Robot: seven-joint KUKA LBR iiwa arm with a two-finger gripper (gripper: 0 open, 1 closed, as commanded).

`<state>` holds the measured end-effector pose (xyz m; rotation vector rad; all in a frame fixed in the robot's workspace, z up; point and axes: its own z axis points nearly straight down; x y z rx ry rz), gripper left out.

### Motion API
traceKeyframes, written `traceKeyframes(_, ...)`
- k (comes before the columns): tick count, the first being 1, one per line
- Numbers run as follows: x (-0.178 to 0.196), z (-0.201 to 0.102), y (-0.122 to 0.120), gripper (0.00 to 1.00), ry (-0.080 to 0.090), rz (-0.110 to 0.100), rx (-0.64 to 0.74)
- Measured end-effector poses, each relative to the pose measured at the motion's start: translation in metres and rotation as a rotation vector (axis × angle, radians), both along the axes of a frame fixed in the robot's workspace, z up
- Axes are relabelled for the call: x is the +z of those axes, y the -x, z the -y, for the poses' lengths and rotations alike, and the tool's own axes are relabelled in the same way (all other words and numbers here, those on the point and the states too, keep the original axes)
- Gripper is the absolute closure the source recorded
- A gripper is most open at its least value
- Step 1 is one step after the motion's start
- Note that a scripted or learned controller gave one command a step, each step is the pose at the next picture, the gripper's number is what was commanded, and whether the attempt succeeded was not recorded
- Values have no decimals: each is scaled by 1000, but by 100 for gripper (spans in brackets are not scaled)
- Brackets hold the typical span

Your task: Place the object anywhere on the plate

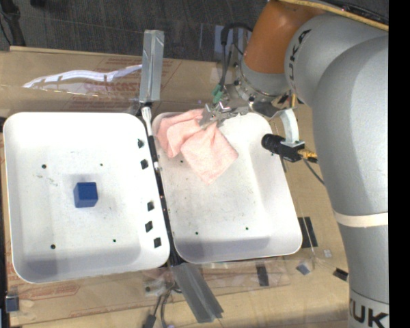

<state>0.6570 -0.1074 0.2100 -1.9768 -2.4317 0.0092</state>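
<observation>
Arm [342, 115]: grey, with an orange band, reaching in from the right over the far edge of the right bin.
Gripper [215, 111]: at the far left part of the right bin, right at the upper edge of the cloth; small metal parts show there.
Fingers: cannot tell whether they are apart or together; the tips are lost against the cloth and the wrist hardware.
Cloth [195, 142]: pink, crumpled, in the far left corner of the right bin. Its top right edge meets the gripper; the rest spreads down and to the left of the gripper, with one fold hanging toward the middle of the bin. Whether the cloth is pinched or only touched cannot be told.
Right bin [260, 217]: white, shallow, with dark specks on its floor; the near half is bare.
Left bin [27, 183]: white, just beside the right bin, joined at a dark seam.
Cube [86, 194]: blue, small, on the floor of the left bin, well apart from the cloth and the gripper.
Bench [68, 67]: brown board under both bins.
</observation>
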Motion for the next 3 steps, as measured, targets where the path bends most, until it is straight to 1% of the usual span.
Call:
traceKeyframes(1,18,-1,-1,100,1,2,8)
traceKeyframes(2,23,-49,26,100,-3,0,416)
traceKeyframes(3,11,-94,39,100,-6,0,823)
